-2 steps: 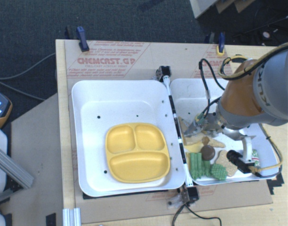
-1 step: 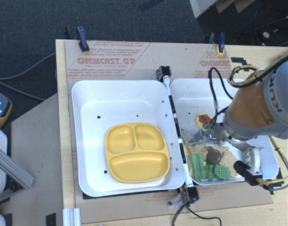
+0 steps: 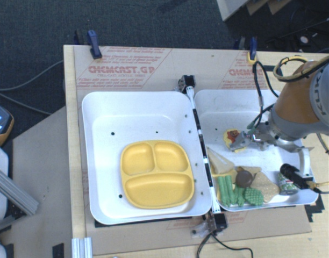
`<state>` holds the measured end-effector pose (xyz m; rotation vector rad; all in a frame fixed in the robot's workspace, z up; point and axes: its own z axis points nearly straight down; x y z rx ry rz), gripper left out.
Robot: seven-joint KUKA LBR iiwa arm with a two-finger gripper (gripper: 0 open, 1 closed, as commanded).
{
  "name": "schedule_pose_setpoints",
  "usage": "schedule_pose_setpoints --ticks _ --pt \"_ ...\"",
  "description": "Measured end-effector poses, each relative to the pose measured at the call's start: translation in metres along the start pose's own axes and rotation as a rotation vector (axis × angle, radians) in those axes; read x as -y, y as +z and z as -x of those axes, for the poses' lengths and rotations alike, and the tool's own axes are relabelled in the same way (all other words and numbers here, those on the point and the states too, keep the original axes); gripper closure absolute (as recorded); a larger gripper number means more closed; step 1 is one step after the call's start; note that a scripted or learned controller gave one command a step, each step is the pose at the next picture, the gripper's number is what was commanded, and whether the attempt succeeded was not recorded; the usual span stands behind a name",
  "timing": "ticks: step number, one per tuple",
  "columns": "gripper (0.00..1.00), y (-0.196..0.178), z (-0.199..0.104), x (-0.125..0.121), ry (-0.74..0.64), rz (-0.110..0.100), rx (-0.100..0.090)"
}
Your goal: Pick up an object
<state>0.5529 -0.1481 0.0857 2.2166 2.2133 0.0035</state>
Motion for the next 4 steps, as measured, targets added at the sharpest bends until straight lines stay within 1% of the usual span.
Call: schedule_pose_setpoints --ticks 1,2,3,4 --pt "0.00 0.001 -0.046 -0.054 -0.007 -0.002 -0.005" --pt "0.00 0.001 -0.039 -0.033 -0.001 -0.011 -0.005" --pt "1.00 -0.010 -0.039 -0.034 -0.002 -0.006 -0.004" --pt "1.00 -0.105 -0.126 -0.023 -0.011 0.001 -0.008"
